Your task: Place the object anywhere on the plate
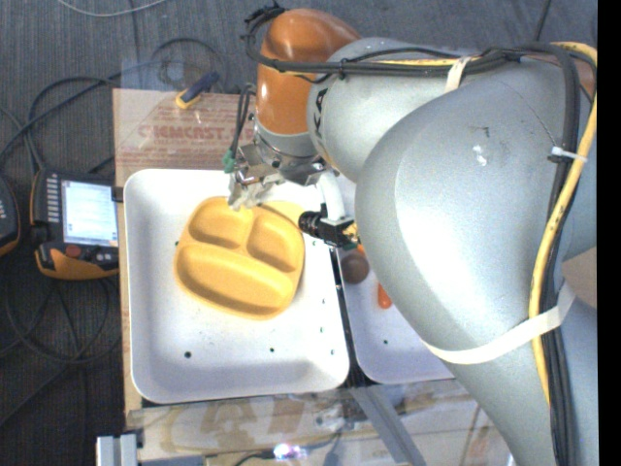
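Resting in the left white bin (pixel 165 357) is a yellow compartmented plate (pixel 240 256), seen toward the bin's twelve o'clock half. The gripper (pixel 247 190) is poised at the plate's twelve o'clock rim; how it is set, and whether anything is held, cannot be told. A dark brown object (pixel 355 264) and a small orange piece (pixel 384 297) are seen in the right bin (pixel 388 357), at the plate's three o'clock. Grey carpet (pixel 78 66) with loose cables is seen beyond the bench, and a teach pendant (pixel 78 223) at nine o'clock.
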### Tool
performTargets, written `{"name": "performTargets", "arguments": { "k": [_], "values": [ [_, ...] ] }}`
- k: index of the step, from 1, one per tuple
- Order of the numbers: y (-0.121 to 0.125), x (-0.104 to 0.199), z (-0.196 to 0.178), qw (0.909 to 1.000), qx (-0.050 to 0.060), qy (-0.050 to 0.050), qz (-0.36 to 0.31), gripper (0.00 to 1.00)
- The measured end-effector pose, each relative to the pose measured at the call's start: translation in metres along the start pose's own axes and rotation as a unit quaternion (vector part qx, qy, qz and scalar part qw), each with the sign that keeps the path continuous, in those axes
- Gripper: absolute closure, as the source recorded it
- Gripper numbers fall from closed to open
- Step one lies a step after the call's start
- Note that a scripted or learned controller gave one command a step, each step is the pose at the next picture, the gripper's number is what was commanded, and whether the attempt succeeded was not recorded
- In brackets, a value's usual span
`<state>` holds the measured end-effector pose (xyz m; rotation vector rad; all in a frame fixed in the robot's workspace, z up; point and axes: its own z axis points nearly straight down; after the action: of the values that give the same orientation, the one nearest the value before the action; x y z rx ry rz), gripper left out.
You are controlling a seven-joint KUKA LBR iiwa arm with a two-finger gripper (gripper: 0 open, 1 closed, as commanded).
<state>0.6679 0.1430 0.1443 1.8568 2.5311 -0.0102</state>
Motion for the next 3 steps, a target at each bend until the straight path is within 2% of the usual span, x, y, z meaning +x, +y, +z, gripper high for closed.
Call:
{"name": "performTargets", "arguments": {
  "k": [1,2,3],
  "values": [
    [-0.082,0.019,0.014,0.9998,0.001,0.002,-0.018,1.0],
    [-0.105,0.038,-0.046,0.9985,0.0,0.002,0.054,1.0],
    [-0.047,0.027,-0.021,0.9939,0.001,0.001,0.11,1.0]
  ]
}}
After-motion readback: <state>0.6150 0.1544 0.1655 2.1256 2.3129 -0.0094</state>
